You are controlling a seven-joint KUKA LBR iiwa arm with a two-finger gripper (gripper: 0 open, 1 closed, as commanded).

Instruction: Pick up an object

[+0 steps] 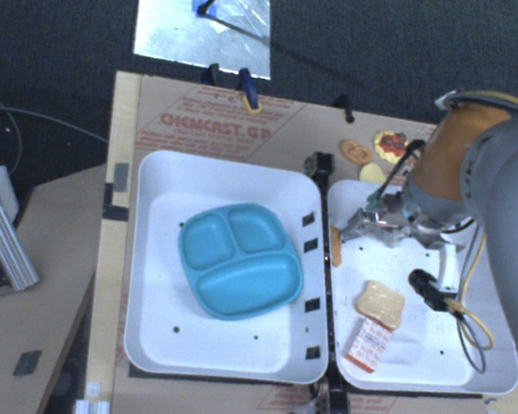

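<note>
From where I stand, the arm's gripper (363,223) hangs low over the right bin (494,360), whether apart or together I cannot tell, while a tan, toast-like piece (381,304) lies on the bin floor just above a red-and-white packet (369,346).

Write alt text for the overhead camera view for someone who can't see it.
A grey robot arm reaches from the right over the right white bin, which holds a toast-like piece and a small red-and-white packet. The left white bin holds a blue divided plate.
</note>
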